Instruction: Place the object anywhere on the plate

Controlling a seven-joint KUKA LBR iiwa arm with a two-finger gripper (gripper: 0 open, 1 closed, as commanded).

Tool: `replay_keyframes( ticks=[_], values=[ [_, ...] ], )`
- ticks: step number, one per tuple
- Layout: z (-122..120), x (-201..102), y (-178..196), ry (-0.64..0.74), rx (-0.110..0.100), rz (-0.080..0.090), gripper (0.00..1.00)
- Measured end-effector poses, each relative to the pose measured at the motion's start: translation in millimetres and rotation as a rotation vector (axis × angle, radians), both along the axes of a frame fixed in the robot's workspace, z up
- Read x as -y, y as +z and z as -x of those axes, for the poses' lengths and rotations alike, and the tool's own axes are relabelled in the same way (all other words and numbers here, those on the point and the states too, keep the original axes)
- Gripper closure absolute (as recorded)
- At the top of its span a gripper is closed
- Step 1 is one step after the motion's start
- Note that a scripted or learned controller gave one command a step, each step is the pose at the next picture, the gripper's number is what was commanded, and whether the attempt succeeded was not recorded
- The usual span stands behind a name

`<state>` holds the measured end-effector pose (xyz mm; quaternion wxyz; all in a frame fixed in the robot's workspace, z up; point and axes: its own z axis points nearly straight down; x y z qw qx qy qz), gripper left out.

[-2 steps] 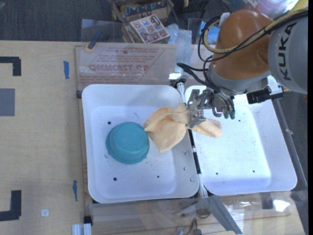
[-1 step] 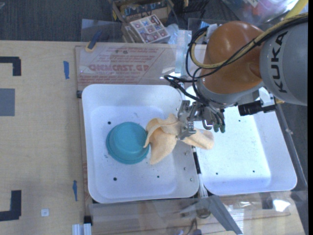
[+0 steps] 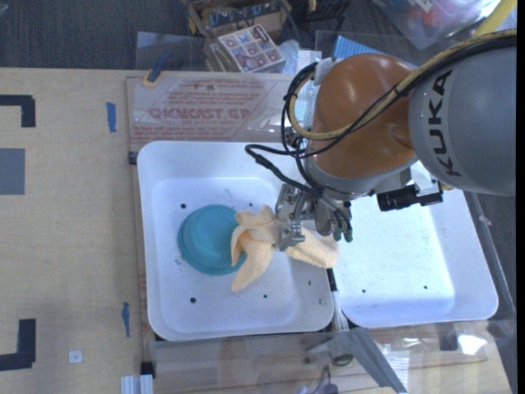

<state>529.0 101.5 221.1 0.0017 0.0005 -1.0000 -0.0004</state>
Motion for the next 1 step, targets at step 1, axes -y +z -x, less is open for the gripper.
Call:
replay_keyframes(
  ticks=[1],
  values=[
    [-0.1,0.2,0.0,0.0,0.0,0.0,0.0]
  ],
)
